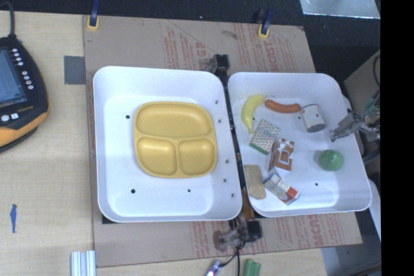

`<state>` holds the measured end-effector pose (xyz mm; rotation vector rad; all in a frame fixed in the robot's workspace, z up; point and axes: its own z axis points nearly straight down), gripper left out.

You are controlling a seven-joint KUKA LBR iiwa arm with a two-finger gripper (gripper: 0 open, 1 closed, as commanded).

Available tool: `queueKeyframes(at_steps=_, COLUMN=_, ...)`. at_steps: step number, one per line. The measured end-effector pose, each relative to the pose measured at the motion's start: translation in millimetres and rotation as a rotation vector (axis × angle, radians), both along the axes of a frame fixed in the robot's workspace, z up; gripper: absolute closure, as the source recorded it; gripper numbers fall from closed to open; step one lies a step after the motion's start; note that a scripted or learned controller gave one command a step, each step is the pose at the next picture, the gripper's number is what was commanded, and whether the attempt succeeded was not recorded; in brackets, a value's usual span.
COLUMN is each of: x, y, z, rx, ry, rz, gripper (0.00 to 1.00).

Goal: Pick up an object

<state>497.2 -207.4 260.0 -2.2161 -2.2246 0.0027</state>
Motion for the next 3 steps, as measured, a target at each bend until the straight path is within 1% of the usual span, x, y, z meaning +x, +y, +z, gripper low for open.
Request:
queueKeyframes(at_steps=1, x=32.7, y=88.3, z=-169.1, rx=0.000, ry=0.002, rz=0.003, gripper=0.00)
queueKeyframes(at_steps=2, x=33.3, y=86.3, z=-157.7, rx=-0.003, ry=0.002, rz=0.003, gripper=1.00)
queueKeyframes(at_steps=3, x=88.8, y=162.5, z=-67.8, rx=0.002, ry=0.000, rz=0.000, gripper=1.00)
